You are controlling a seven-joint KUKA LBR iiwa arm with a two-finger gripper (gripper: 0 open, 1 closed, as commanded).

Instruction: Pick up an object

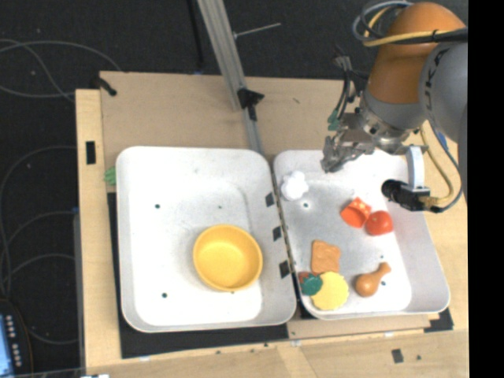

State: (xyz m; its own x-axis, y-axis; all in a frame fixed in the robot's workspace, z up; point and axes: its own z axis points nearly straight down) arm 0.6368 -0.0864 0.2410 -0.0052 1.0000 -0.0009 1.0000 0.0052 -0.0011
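Item log, right bin: I count a white lump upper left of bin, orange piece and red piece mid-right, tan slab, yellow disc, brown drumstick-shape lower right.

Left bin: yellow bowl.

Gripper hangs over right bin's top edge, carrying nothing; finger gap — can't tell.

Step, I judge: approach, pre-pick.

Next: choose target, descend. Drumstick's long axis runs diagonal, narrow end upper right; align fingers across it.
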